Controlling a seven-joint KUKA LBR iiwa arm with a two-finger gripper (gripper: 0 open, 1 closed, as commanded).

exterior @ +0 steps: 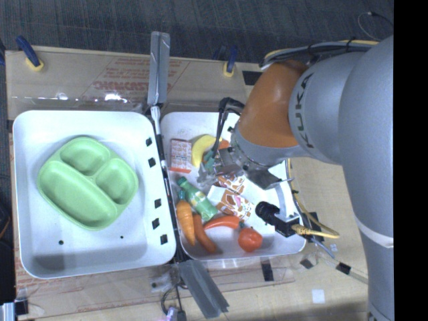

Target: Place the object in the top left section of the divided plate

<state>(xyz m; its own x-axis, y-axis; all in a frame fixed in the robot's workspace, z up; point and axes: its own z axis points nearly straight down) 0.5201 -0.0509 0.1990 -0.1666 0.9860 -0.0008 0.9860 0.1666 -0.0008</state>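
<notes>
A green divided plate point(87, 180) lies in the left bin point(40, 246), its three sections holding nothing. My gripper point(212, 166) reaches down into the right bin point(281, 247), among the toy food. Right under it are a yellow banana point(200, 147), a green bottle point(198, 199) and a white-and-orange packet point(232, 198). The wrist hides the fingertips, so what lies between them is hidden.
Also in the right bin: a small red-and-white carton point(180, 154), an orange carrot point(186, 222), a red chilli point(223, 224) and a red tomato point(250, 239). A grey divider bar point(158, 72) runs between the bins. Blue clamps point(30, 53) hold the board at the back.
</notes>
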